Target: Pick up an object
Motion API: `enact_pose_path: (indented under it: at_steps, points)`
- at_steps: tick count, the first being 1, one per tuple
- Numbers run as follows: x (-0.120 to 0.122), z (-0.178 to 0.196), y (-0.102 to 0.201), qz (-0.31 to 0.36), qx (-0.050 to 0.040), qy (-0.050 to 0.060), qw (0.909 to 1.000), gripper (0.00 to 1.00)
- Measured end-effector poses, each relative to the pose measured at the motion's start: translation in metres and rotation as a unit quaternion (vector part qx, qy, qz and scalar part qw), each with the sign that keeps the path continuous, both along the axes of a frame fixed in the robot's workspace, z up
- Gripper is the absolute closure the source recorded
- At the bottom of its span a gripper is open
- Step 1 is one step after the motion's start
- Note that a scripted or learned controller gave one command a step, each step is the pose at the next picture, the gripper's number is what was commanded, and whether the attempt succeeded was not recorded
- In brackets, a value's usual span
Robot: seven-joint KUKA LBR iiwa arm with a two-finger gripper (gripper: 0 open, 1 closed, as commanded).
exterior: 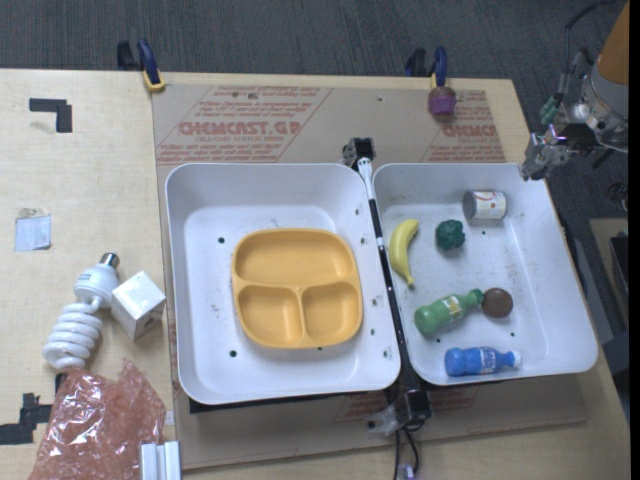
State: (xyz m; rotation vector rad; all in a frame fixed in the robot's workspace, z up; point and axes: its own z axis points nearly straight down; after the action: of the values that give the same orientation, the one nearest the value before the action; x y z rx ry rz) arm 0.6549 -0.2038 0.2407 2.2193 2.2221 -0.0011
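The right bin [560, 298] holds a yellow banana [403, 250], a dark green lump [450, 235], a small white can [485, 204] lying on its side, a green bottle [447, 311], a brown ball [497, 303] and a blue bottle [480, 360]. My gripper [548, 153] hangs above the bin's far right corner, up and right of the white can, with nothing visibly between its fingers.
The left bin [200, 268] holds a yellow divided tray [297, 288]. On the bench to the left lie a spiral light bulb [80, 313], a white cube [138, 303] and crumpled pink plastic [95, 423]. A purple object [442, 100] sits by a clamp at the back.
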Motion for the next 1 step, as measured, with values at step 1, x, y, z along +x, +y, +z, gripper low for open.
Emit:
enact_pose_path:
  at_steps: [1]
  points:
    - [0.0040, -0.1144, -0.0171, 0.000, -0.0003, 0.000, 1.0000, 0.00]
